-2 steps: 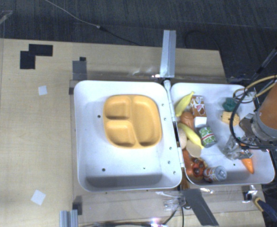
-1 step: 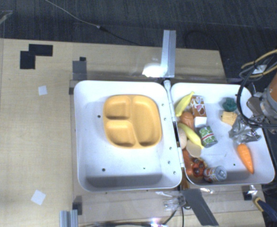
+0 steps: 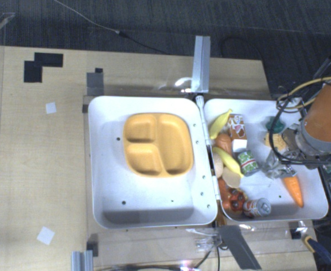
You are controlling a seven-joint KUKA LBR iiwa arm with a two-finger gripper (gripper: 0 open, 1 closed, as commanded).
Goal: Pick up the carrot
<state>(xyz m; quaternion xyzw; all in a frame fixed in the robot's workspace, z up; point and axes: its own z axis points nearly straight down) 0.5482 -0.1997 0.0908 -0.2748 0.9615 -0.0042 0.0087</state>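
Tapered orange carrot (image 3: 293, 190) lying loose on the floor of the right shallow white bin (image 3: 318, 210), near its right wall, just below the two-finger gripper (image 3: 278, 168). Grip state: cannot tell. Best approached by centring over the thick upper end, closing across the carrot's width, and lifting straight up, away from the small green-labelled can (image 3: 247, 163).

We see a pale wooden tabletop (image 3: 35, 168) with black square markings (image 3: 40, 65) — beyond its far edge, dark grey carpeted floor (image 3: 154, 10) crossed by a thin cable (image 3: 75, 11).
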